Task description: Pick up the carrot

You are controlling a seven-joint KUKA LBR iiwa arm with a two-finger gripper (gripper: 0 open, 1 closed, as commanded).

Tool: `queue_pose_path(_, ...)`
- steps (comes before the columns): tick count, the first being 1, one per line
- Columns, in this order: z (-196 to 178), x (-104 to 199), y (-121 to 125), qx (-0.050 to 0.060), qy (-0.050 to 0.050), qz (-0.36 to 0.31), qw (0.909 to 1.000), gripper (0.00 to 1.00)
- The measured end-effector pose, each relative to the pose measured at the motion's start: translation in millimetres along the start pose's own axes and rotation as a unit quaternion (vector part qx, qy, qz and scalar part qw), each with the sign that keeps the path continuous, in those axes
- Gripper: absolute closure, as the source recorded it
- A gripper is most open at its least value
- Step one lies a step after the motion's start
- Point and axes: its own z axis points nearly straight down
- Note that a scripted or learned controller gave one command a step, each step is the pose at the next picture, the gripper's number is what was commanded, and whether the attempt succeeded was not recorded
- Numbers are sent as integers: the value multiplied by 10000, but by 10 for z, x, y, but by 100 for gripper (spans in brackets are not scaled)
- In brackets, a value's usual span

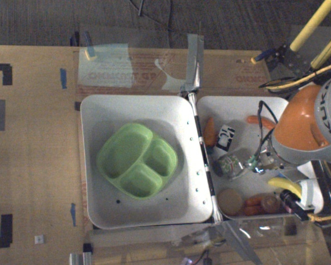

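Near edge of right bin (209,148): brown disc (229,201), red pieces (252,205), banana (285,185) crowd the front wall. Gripper (254,163) mid-bin by a clear jar (230,164); can't tell how its tips stand or whether it holds anything. Carrot (210,131) lies along the left wall, tight to the divider, black-white box (225,137) beside it. Left bin (94,148): green tray (137,160), open margins all round

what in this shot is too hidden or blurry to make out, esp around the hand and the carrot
Camera view, the one view:
- The hand: blurred, under the grey arm with the orange band; open or shut cannot be told.
- The thin orange carrot near the far wall of the right white bin: its right end is hidden by the arm.
- The yellow banana: partly covered by the arm.
- The small round items at the bin's near edge: too blurred to identify.
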Motion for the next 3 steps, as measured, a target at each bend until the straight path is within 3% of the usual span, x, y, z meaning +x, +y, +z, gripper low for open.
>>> queue_pose_path(1,-6,-506,-63,-3,88,587,9982,0)
queue_pose_path(2,-3,268,-244,3,10,3062,9520,0)
queue_pose_path(3,-103,264,-239,-5,0,3055,9522,100)
